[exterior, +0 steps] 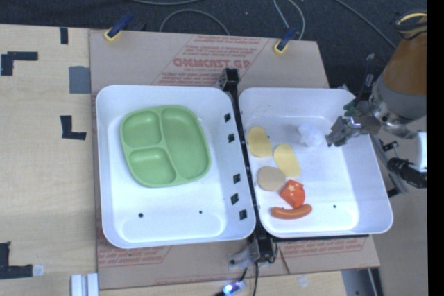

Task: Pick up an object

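Lowest in the right bin point(361, 215) lie a red sausage point(291, 211) and tomato point(294, 192); the gripper point(340, 133) hovers at right-centre, jaw state impossible to tell.

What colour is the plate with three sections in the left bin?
Light green; the plate shows clearly in the camera view.
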### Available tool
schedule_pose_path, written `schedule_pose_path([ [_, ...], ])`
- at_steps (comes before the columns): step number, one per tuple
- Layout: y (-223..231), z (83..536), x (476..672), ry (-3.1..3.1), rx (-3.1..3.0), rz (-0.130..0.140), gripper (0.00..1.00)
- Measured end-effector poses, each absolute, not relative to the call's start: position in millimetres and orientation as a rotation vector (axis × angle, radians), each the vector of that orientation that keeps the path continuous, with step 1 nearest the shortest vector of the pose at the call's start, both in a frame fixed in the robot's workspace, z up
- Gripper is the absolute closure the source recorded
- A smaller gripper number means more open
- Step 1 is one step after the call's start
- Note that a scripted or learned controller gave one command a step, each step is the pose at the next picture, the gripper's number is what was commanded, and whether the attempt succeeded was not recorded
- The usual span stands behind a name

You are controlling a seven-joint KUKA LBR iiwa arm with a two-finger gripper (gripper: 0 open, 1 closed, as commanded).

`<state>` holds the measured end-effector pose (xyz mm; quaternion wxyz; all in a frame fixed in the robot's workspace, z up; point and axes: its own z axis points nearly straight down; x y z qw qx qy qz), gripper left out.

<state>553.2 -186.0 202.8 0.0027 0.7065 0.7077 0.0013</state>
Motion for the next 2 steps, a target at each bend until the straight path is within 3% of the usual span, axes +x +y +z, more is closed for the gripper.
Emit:
schedule_pose_path([
  [1,-185.6,218.3,553.8,2.223,2.22,0.001,1.0],
  [2,-136.1,228.2,554.5,2.229,2.216,0.001,1.0],
])
